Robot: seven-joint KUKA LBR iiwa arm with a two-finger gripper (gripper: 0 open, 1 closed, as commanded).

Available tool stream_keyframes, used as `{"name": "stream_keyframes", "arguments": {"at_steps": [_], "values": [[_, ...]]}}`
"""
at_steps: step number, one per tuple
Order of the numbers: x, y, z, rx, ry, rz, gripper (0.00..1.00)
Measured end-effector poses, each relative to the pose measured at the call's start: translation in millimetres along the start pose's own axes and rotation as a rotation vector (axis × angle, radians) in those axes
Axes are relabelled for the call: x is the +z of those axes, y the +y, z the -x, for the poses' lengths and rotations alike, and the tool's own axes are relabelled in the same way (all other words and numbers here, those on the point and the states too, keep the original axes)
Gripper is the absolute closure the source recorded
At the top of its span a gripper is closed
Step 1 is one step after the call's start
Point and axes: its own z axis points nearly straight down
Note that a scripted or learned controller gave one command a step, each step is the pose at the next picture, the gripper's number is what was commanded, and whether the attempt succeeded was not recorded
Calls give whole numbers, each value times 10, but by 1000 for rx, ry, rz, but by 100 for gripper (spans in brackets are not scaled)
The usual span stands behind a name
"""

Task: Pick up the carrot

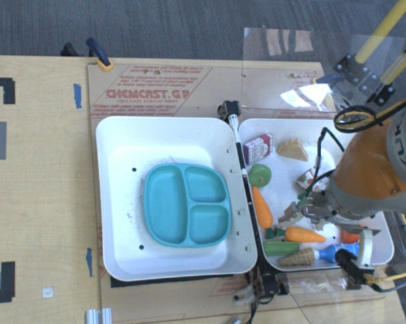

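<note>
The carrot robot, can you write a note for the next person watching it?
Gripper: low in the right bin, above the toy pile; finger state unclear, nothing seen in it.
Carrots: two orange ones in the right bin. One carrot lies along the left wall, below the green round toy. The other carrot lies just beneath the gripper.
Left bin holds a teal divided plate.
Done: no carrot lifted. Left: grasp one and raise it.

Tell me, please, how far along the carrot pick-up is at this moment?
Done: the arm has reached into the right bin, with the tool low over the toys. In hand: nothing visibly gripped. Left: both carrots, the long one by the divider and the short one just below the tool, lie on the bin floor, unlifted.
</note>
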Motion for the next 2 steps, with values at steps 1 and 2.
{"name": "stream_keyframes", "arguments": {"at_steps": [1, 2], "values": [[79, 49, 72, -404, 0, 10, 0], [-38, 86, 73, -404, -4, 22, 100]]}}
